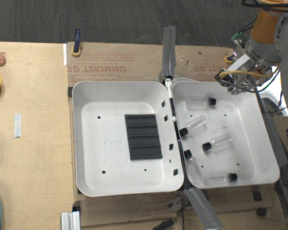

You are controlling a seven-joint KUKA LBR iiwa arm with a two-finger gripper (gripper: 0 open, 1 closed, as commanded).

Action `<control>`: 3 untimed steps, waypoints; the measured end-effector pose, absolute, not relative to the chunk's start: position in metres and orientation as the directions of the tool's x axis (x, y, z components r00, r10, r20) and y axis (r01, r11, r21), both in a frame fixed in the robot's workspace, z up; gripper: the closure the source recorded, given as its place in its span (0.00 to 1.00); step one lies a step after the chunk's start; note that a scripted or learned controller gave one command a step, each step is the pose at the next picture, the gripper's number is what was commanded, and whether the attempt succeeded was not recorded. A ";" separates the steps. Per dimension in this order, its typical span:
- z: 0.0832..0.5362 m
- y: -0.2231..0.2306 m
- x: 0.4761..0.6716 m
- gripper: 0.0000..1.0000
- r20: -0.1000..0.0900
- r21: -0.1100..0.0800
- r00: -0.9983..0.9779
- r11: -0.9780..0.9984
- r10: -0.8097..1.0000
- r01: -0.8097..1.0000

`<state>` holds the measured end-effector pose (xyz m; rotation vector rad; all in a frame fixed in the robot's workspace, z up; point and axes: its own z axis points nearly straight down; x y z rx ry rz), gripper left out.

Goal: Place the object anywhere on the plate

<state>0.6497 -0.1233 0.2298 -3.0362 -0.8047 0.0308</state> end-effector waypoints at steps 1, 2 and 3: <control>0.288 -0.053 0.629 1.00 -0.003 -0.003 0.587 -0.587 0.809 0.809; 0.264 0.032 0.630 1.00 -0.002 -0.003 0.331 -0.331 0.944 0.944; 0.260 0.102 0.631 1.00 -0.003 -0.003 0.460 -0.460 0.888 0.888</control>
